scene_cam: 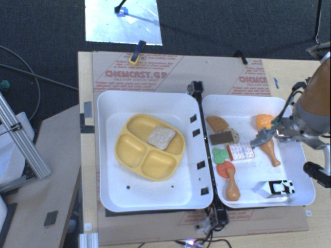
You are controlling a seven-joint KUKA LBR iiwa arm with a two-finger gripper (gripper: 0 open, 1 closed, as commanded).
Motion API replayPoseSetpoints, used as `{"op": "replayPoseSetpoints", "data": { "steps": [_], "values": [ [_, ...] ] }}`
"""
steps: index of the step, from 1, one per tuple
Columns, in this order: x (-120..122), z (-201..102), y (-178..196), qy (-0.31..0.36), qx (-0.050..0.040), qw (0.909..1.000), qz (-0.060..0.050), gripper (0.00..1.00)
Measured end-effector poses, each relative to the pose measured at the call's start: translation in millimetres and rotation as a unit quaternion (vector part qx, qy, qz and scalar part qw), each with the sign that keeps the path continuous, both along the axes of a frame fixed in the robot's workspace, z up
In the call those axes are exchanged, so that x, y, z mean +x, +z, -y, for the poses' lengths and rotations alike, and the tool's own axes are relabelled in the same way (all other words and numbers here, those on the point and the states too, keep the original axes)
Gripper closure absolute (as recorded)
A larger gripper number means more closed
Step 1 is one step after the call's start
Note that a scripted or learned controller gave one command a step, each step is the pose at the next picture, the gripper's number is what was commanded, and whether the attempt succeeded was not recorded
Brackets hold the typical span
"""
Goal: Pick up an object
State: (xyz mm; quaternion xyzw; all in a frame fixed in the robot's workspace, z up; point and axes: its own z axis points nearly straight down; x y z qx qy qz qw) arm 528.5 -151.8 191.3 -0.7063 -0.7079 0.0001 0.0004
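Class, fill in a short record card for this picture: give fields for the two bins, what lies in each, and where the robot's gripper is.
left bin: holds a yellow divided plate
plate contents: a slice of bread in one compartment
right bin: toy foods and small items
items seen: chicken drumstick, orange, carrot, red-and-white box, black-and-white block
gripper: over the right bin, beside the drumstick

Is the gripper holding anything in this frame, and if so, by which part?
Cannot be told. The gripper sits low in the right bin beside the drumstick, but no object shows between its fingers.
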Motion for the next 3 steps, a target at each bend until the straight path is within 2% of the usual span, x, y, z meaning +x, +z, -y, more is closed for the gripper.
{"op": "replayPoseSetpoints", "data": {
  "steps": [1,2,3],
  "values": [
    [-45.0,-51.3,-89.5,0.000,0.0027,1.0000,-0.005,0.00],
    [-3.2,-68.1,-106.5,0.001,0.0000,1.0000,0.001,0.00],
    [-19.2,-158.2,-2.5,0.002,-0.0009,1.0000,0.004,0.00]
  ]
}}
